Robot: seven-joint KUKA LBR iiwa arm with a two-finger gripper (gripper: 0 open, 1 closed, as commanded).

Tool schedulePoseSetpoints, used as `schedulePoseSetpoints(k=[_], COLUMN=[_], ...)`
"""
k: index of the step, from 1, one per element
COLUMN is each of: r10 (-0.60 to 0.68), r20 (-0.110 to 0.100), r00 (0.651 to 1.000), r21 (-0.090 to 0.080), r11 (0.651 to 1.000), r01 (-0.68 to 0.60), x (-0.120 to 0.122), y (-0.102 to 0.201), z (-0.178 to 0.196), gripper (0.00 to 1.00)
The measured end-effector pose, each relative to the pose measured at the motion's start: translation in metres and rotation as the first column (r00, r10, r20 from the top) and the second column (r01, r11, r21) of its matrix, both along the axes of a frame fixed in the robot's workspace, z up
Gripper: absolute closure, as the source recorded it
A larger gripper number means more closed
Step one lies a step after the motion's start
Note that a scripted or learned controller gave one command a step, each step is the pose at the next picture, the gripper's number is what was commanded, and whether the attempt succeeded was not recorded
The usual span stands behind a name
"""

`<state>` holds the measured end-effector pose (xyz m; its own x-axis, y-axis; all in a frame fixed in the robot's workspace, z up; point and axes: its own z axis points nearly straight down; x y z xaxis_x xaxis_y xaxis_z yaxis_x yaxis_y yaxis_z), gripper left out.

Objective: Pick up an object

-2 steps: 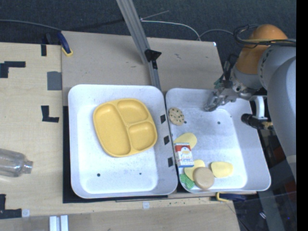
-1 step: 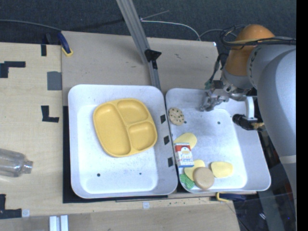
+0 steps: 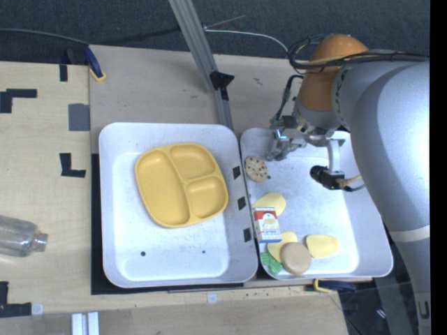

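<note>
- Nearest the camera, at the front of the right bin (image 3: 363, 253), a cluster of small play-food items lay together: a tan round piece (image 3: 295, 257), a pale yellow piece (image 3: 322, 245) just beside it, and a small red and white carton (image 3: 267, 224) along the bin's left wall.
- Just behind the carton sat a yellow lemon-shaped piece (image 3: 270, 203).
- In the left bin (image 3: 119, 243), a yellow divided plate (image 3: 181, 183) lay flat, tilted across the middle.
- On the bench (image 3: 42, 187) to the far left, a clear plastic bottle (image 3: 21, 237) lay on its side.
- Farther back in the right bin, a chocolate-chip cookie (image 3: 255, 167) rested beside the left wall.
- The hand (image 3: 278, 147) hung just behind the cookie, near the bin's back left corner; whether its fingers were apart or together could not be told.
- The grey arm (image 3: 391, 138) reached in from the right.
</note>
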<state>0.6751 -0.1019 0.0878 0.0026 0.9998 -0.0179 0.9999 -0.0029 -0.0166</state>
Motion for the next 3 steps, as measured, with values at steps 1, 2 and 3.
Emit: schedulePoseSetpoints(k=[1,2,3], r10=[0.002,0.002,0.007], r20=[-0.001,0.0,0.023], r00=[1.0,1.0,1.0], r21=[0.028,0.004,0.019], r11=[1.0,1.0,1.0], r01=[-0.002,-0.002,-0.008], x=[0.003,0.002,-0.003], y=[-0.059,0.006,0.056], z=[0.013,0.006,0.106], gripper=[1.0,1.0,1.0])
